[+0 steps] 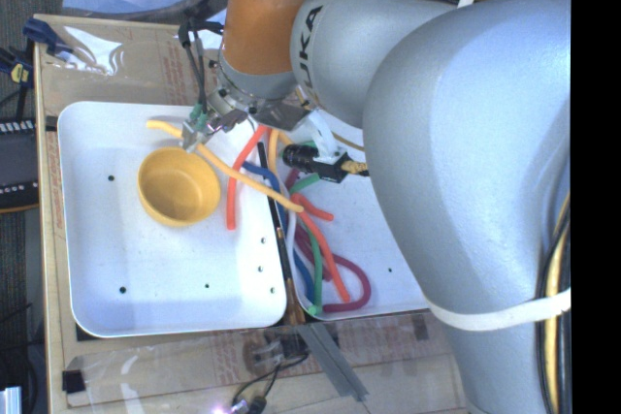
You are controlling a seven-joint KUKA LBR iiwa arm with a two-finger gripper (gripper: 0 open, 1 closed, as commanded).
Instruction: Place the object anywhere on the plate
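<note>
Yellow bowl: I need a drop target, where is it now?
The yellow bowl sits in the left bin, upper middle, just below the gripper, beside the orange rod.

Arm (466,111): smooth grey casing, finely textured matt sheen; orange band (260,24) smooth, slightly glossy. Bins (97,208): white plastic, smooth, soft gloss. Bowl (178,187): yellow plastic, smooth, semi-matt. Cords (315,247) in red, orange, yellow, blue, green, purple: rubbery-looking, smooth. Bench (146,53): tan, cardboard- or wood-like, matt, partly under clear shiny film. Gripper (199,126): metal-looking parts, dull shine.
</note>
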